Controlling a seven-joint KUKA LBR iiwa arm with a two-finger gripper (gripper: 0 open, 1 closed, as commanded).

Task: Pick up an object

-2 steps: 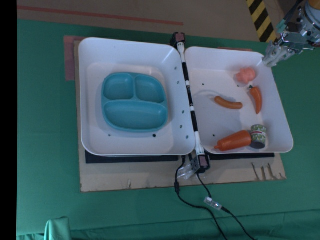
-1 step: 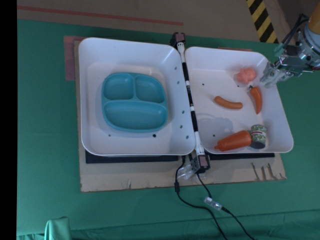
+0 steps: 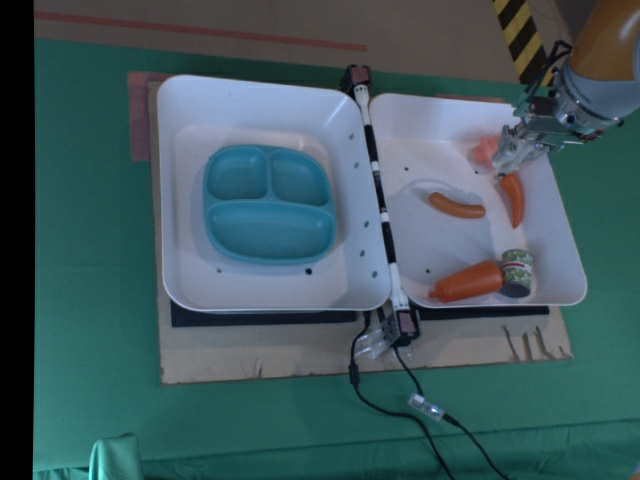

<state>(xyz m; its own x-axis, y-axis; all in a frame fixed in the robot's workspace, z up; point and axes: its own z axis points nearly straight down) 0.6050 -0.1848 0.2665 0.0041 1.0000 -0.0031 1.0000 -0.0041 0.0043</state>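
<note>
The right bin (image 3: 560, 258) holds a sausage (image 3: 457, 205), an orange chili-like pepper (image 3: 513, 198), an orange bottle (image 3: 467, 282) lying on its side, a small patterned jar (image 3: 517, 271) and a pink-orange item (image 3: 486, 150) partly hidden by the gripper. My gripper (image 3: 509, 160) hangs over the bin's upper right part, its tips just above the top end of the pepper and next to the pink-orange item. Nothing shows between its fingers.
The left bin (image 3: 180, 118) carries a teal divided plate (image 3: 268, 204). A black-and-white divider rail (image 3: 378, 183) runs between the bins. Cables (image 3: 420, 403) trail off the bench front. Yellow-black hazard tape (image 3: 515, 13) lies at the upper right.
</note>
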